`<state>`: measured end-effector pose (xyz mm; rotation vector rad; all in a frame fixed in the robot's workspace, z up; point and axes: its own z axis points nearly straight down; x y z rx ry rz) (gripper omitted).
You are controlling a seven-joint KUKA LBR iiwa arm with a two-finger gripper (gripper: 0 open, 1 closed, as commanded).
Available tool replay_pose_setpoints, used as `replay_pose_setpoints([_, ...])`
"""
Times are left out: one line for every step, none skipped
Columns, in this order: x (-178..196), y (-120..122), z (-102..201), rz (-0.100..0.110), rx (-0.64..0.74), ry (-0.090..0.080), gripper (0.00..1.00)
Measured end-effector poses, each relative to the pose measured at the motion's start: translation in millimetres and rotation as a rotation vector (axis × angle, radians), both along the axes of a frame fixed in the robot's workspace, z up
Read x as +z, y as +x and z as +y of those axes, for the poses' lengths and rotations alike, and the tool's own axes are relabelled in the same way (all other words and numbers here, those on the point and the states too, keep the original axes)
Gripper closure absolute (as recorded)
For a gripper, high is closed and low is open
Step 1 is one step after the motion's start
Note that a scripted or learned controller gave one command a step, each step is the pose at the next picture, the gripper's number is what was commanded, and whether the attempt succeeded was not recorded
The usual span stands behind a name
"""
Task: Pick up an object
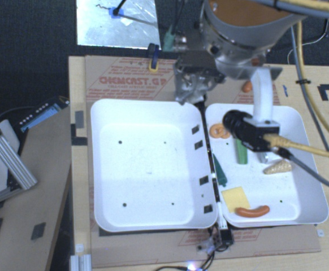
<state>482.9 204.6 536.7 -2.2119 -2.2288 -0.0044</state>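
The gripper (pixel 191 92) hangs above the bins' far rim; its spread cannot be told.

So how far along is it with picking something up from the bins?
Nothing looks picked yet. The sausage, yellow block, green stick, pretzel and cone all lie in the right bin. The gripper hangs at the bins' far edge, near the divider. The whole grasp and lift remain.
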Motion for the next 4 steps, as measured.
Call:
replay_pose_setpoints([-2, 14, -11, -0.001, -0.008, -0.003, 1.0])
replay_pose_setpoints([-2, 27, -27, -0.001, -0.008, -0.002, 1.0])
replay_pose_setpoints([-2, 70, -51, -0.001, -0.009, -0.003, 1.0])
replay_pose_setpoints([-2, 96, -69, -0.002, -0.008, -0.003, 1.0])
